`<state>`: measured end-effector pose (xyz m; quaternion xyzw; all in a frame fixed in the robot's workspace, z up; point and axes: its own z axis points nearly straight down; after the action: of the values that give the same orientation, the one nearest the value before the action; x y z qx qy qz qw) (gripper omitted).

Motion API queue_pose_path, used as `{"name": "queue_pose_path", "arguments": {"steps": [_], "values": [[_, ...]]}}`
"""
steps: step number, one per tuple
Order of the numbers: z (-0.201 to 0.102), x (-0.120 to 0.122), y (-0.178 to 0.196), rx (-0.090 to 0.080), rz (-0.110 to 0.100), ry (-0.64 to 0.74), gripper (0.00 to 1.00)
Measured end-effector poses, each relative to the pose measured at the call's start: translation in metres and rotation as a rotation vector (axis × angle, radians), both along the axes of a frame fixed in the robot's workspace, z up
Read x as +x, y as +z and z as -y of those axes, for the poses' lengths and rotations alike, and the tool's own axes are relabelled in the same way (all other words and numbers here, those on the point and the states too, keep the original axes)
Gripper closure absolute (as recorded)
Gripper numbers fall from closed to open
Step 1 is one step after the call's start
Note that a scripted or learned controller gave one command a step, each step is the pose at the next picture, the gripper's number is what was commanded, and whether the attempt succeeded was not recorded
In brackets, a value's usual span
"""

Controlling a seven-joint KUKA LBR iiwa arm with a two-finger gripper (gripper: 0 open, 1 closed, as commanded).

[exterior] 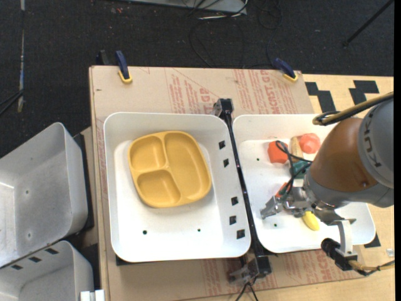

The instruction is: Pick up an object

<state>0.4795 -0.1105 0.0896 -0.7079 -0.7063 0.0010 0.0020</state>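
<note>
In the right bin (257,137), my gripper (282,204) is low over the floor near the front left, below the big grey and orange wrist (351,162). A small yellow object (310,221) lies just to its right, partly under the arm. Farther back lie an orange-red object (277,152) and a pinkish-red one (308,143), with a thin olive piece (295,148) between them. The arm hides much of the bin's right half.
The left bin (119,218) holds a yellow divided plate (169,168). A black divider (237,174) with clips runs between the two bins. Both bins rest on a cardboard-covered bench (182,86), and grey tubs (34,180) stand off its left side.
</note>
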Motion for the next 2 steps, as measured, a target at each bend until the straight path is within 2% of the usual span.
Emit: {"name": "queue_pose_path", "arguments": {"steps": [1,2], "values": [[0.0,0.001,0.012,-0.001,0.004,-0.002,1.0],[-0.002,0.012,0.067,-0.003,0.01,0.006,1.0]]}}
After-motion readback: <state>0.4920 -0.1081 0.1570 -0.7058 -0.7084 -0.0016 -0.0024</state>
